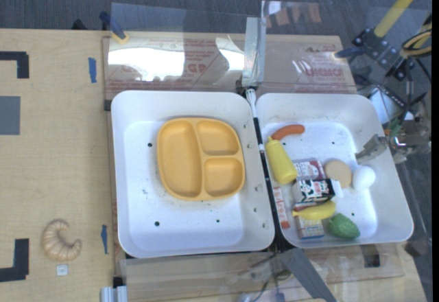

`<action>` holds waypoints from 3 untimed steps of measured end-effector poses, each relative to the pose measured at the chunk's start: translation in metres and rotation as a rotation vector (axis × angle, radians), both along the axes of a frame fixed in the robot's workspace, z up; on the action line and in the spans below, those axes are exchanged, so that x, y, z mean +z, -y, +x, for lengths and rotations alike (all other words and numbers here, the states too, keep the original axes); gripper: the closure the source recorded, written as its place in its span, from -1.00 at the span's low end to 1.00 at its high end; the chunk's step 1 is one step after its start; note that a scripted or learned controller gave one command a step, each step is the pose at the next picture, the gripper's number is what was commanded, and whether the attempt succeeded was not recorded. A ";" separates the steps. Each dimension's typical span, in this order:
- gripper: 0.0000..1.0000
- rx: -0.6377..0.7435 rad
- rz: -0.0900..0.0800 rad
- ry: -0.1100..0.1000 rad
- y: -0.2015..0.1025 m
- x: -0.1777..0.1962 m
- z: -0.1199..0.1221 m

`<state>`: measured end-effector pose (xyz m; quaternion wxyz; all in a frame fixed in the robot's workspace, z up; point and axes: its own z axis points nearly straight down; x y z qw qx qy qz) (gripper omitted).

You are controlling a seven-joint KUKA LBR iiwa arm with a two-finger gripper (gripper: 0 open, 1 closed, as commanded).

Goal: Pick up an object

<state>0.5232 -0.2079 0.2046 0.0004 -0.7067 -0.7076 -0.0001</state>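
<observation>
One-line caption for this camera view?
Gripper poised at right bin's edge above toy food; yellow tray in left bin.

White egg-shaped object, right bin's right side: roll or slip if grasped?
The smooth white egg-shaped object looks rounded all over, so it would probably roll if nudged. Its glossy curved surface may squirt from two fingers. It touches the round tan bread-like piece, which might block it leftward.

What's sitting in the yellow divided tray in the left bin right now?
Nothing shows in the yellow divided tray; all three compartments look bare. It lies flat in the left bin, so the bin floor beneath it is covered and cannot be checked.
</observation>
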 end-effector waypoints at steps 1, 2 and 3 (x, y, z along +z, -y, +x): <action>-1.00 0.112 0.003 -0.006 -0.044 -0.077 0.051; -1.00 0.292 -0.015 0.029 -0.092 -0.106 0.025; -1.00 0.376 -0.018 0.041 -0.104 -0.105 -0.032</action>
